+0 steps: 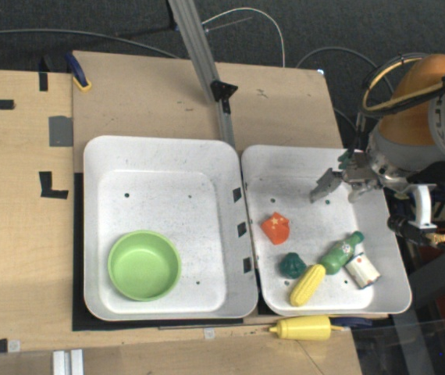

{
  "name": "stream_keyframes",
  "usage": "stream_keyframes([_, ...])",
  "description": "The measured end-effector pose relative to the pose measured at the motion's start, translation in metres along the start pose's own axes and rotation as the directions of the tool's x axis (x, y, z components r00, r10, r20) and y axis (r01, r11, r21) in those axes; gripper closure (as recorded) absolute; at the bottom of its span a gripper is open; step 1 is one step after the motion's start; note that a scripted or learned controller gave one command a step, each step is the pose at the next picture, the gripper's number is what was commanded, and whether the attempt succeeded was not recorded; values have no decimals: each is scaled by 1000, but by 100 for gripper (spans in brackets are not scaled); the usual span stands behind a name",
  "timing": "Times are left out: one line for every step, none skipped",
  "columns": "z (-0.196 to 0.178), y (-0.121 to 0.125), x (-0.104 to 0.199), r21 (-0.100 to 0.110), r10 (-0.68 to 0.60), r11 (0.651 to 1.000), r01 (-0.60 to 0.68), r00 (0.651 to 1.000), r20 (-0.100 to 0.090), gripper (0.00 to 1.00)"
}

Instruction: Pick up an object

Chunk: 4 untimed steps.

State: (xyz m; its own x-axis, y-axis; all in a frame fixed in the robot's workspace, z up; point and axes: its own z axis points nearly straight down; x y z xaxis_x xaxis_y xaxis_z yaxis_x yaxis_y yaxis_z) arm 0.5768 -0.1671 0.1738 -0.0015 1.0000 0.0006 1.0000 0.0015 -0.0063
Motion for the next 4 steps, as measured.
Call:
stream_keyframes([44, 2, -1, 0, 0, 1000, 0, 1000, 1, 0])
stream_keyframes([85, 3, -1, -7, 0, 1000, 0, 1000, 2, 0])
stream_keyframes([74, 3, 0, -7, -2, 1000, 2, 1000, 1, 100])
stream_keyframes([21, 0, -9, -10, 1, 1000, -1, 1000, 2, 100])
